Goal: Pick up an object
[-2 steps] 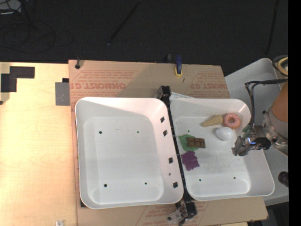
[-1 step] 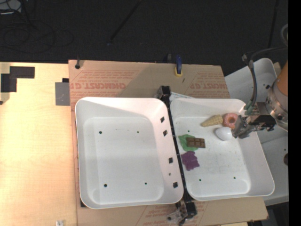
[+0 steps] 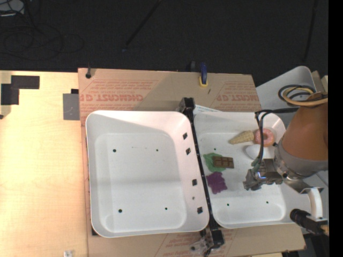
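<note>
Gripper (image 3: 256, 181) down low in the right bin (image 3: 268, 214) — fingers too small and dark to read, open or shut impossible to call.

Hanging over bare white floor, well clear of the bin's near rim, plenty of open room toward the front and left of it. Just to its left, a purple toy (image 3: 216, 182), lumpy, no clear long axis; above that a brown chocolate-bar piece (image 3: 224, 163) on a green bit, lying roughly left-right, close to the divider between the bins. Farther back, a cone-shaped object (image 3: 241, 137), long axis running left-right, narrow end pointing left, touching a pink ring (image 3: 264, 137). Arm (image 3: 305, 138) reaching in from the right, orange band above the wrist, bulk covering the bin's right edge. Left bin (image 3: 102, 143) alongside.
</note>
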`<state>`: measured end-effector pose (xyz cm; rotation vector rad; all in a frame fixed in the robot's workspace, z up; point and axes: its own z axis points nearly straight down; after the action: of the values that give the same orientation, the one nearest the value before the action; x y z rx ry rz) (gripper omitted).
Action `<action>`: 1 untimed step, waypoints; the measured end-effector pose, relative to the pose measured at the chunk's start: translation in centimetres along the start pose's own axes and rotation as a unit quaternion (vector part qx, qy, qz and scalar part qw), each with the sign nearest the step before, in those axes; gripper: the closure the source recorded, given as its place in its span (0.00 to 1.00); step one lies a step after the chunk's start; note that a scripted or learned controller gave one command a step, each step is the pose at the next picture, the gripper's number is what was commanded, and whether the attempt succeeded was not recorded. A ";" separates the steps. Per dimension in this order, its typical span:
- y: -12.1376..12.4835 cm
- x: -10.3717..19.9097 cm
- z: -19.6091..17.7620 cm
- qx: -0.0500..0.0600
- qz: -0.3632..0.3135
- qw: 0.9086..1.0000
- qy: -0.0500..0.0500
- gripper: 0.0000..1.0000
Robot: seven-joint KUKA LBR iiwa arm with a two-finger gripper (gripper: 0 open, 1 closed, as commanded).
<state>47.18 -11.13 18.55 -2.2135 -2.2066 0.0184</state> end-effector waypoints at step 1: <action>0.2 1.9 -16.5 -0.017 -0.004 1.000 -0.002 1.00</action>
<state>47.75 -9.26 35.02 -2.2248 -2.2339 -0.0149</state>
